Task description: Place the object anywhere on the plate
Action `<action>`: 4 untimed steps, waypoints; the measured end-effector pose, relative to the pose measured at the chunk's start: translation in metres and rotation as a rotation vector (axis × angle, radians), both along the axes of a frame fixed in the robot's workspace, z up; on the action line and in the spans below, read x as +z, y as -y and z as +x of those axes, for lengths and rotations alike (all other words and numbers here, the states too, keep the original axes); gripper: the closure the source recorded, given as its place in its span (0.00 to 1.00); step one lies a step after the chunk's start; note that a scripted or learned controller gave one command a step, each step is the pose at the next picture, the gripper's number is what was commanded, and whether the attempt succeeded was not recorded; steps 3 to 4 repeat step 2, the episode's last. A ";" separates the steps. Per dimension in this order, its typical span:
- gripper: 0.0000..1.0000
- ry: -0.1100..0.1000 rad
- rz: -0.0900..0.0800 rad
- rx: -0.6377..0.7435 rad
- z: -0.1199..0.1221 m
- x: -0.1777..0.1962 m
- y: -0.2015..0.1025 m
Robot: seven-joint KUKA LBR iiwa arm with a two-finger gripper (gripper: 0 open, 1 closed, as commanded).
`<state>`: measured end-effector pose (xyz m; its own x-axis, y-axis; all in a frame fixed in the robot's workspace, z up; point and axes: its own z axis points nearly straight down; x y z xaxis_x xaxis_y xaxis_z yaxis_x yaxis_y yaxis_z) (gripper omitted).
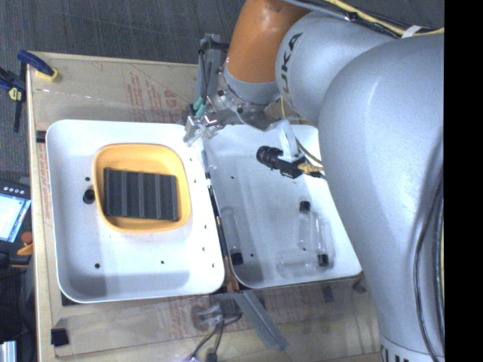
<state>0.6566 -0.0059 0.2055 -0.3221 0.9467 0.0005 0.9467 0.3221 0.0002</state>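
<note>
Grey arm (355, 89) reads "UKA" above the yellow plate (142, 185).

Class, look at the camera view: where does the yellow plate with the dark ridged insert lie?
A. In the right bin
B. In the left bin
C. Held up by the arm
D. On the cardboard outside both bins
B: the yellow plate rests flat inside the left bin, while the gripper is near the bins' shared top edge.

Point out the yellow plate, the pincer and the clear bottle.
yellow plate (113, 157): camera view, on its bare upper-left rim.
pincer (198, 127): camera view, midway between its fingertips, above the bins' shared edge.
clear bottle (311, 232): camera view, on its transparent body.
</note>
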 end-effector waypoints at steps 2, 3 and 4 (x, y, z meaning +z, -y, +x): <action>0.00 -0.004 -0.001 0.260 -0.032 -0.015 -0.032; 0.00 -0.004 -0.001 0.260 -0.032 -0.015 -0.032; 0.00 -0.004 -0.001 0.260 -0.032 -0.015 -0.032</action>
